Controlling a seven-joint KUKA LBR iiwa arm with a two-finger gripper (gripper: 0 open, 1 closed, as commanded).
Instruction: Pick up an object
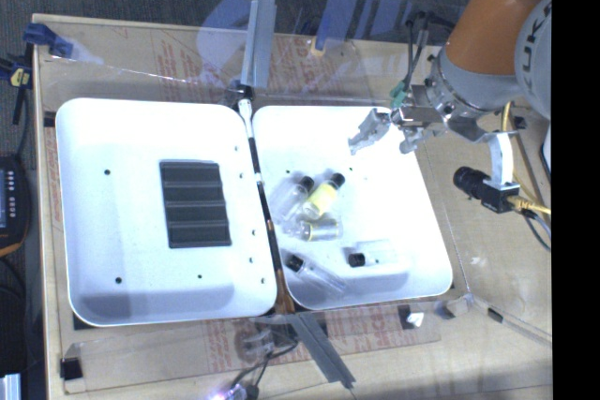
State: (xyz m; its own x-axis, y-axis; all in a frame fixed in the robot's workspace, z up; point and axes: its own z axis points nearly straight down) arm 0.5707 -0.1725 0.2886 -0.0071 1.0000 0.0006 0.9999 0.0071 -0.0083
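Small bottles (317,201), one yellow, lie clustered mid-way in the right bin (427,229), below and to the left of my hand (389,131), which hovers empty over the bin's upper part with fingers spread apart.

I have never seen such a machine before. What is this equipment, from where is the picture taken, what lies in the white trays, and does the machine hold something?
This is a robot arm, grey and orange, reaching in from the right. Its gripper, a two-finger claw, hangs over the upper part of the right bin, with nothing visible between its fingers. One camera above the bench looks down at a slant. The left bin holds a dark ribbed block. The right bin holds small clear bottles with dark caps and a yellow bottle among them.
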